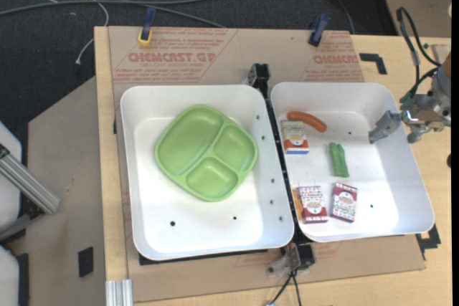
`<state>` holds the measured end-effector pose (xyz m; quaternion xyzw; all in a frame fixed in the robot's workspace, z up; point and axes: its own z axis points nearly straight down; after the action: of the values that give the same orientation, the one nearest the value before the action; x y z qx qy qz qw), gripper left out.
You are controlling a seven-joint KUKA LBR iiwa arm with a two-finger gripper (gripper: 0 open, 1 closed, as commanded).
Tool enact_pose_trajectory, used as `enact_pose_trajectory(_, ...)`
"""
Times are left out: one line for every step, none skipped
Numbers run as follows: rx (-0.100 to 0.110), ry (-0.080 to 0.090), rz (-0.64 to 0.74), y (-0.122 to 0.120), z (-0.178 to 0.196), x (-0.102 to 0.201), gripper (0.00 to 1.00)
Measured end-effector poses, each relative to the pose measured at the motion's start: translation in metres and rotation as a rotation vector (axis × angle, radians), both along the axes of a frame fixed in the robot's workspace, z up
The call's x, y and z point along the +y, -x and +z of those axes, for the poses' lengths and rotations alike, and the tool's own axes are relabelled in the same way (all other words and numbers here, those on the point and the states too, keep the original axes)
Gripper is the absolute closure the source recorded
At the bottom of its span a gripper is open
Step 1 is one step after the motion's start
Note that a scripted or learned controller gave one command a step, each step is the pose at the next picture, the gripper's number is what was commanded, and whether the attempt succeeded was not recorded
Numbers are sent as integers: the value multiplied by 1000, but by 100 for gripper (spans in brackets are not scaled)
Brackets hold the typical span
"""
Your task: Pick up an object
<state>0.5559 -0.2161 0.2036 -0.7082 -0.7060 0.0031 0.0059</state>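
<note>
The right bin (401, 215) holds an orange sausage (307, 120) at its back left, and just below it a small white and red box (295, 137). A green stick-shaped piece (338, 159) lies near the middle. Two red snack packets (311, 203) (345, 201) lie side by side at the front. My gripper (396, 130) hangs over the bin's right rim, to the right of all these items and touching none. It is open, with nothing between its fingers; one grey finger (380, 127) points into the bin.
The left bin (143, 226) holds a green divided plate (206, 152). A black clamp (259, 74) sits between the bins at the back, and another (294, 258) at the front. Cardboard lies under both bins. Cables run along the right side.
</note>
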Motion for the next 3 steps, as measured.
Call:
enact_pose_trajectory(-12, 3, 3, -3, 7, 0, 0)
enact_pose_trajectory(-7, 1, 3, -1, -55, 4, 0)
enact_pose_trajectory(-6, 1, 4, -9, -109, -1, 0)
